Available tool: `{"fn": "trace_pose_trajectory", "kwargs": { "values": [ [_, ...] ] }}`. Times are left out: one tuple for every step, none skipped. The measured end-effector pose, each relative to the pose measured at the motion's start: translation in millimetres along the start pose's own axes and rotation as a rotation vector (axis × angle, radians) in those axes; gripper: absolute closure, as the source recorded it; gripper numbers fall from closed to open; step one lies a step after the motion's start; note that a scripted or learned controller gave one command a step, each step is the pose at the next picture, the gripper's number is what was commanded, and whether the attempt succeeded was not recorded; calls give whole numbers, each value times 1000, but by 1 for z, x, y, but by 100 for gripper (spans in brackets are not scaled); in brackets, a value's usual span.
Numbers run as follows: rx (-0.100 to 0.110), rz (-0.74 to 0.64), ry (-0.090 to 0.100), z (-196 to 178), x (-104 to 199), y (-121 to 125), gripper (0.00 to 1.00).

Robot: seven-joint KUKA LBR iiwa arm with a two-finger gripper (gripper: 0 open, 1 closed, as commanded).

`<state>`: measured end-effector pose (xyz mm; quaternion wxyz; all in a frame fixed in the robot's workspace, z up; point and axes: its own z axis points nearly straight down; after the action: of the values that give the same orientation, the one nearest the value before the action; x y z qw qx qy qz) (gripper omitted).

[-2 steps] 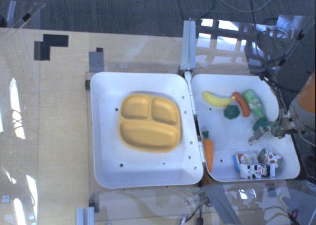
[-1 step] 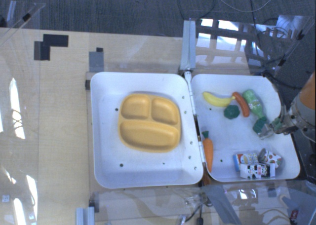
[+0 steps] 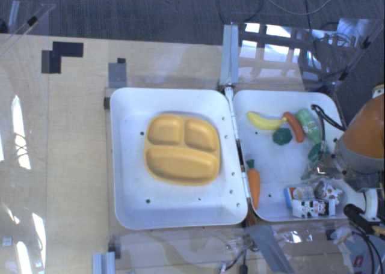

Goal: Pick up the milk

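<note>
The milk carton [image 3: 310,205] lies on its side in the front right corner of the right bin [image 3: 271,164]. It is white with black cow spots and an orange-red end. My gripper [image 3: 319,169] hangs just above and behind the carton, at the bin's right side, under the grey arm with the orange band [image 3: 364,131]. The arm's body hides part of the gripper, and nothing is seen held in it.
The right bin also holds a banana [image 3: 264,121], a red sausage [image 3: 294,126], a broccoli piece [image 3: 281,137], a green bottle [image 3: 309,124] and a carrot [image 3: 253,186] along its left wall. A yellow sectioned plate [image 3: 182,148] fills the middle of the left bin [image 3: 129,194].
</note>
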<state>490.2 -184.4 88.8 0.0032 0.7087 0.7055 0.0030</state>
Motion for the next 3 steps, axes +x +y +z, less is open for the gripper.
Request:
{"fn": "trace_pose_trajectory", "kwargs": {
  "values": [
    [3,-134,-1,-109,-13,22,100],
    [1,110,-1,0,24,11,100],
    [4,-62,0,-35,64,27,100]
  ]
}}
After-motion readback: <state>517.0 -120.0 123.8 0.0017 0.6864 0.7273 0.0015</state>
